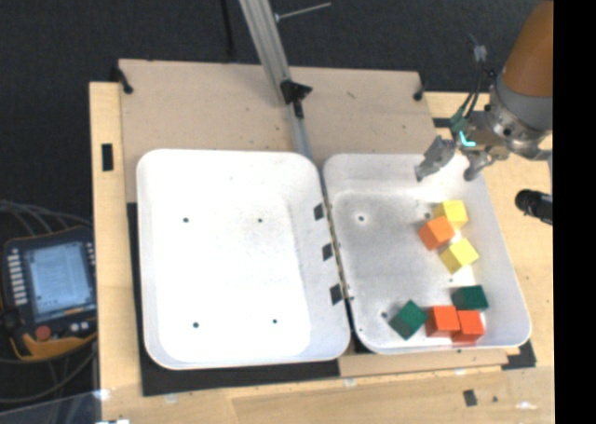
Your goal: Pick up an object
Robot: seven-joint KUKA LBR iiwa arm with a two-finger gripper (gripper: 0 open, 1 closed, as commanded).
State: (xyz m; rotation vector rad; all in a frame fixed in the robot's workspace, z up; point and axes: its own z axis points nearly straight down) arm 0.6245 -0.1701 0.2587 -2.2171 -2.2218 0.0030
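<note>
Hand [453, 163] at upper right of the frame, above the top edge of the right bin [372, 254], fingers spread, pinching nothing. Below it, in the right part of that bin: yellow block [455, 212], orange block [435, 232] touching it, second yellow block [458, 253]. Near the lower edge: two green blocks [407, 319], two orange blocks [456, 321] between. Left bin [228, 254] on the counter [107, 226] beside.

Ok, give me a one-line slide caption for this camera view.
Open tool poised above the right bin's far edge, with yellow, orange and green blocks lying below it.
</note>
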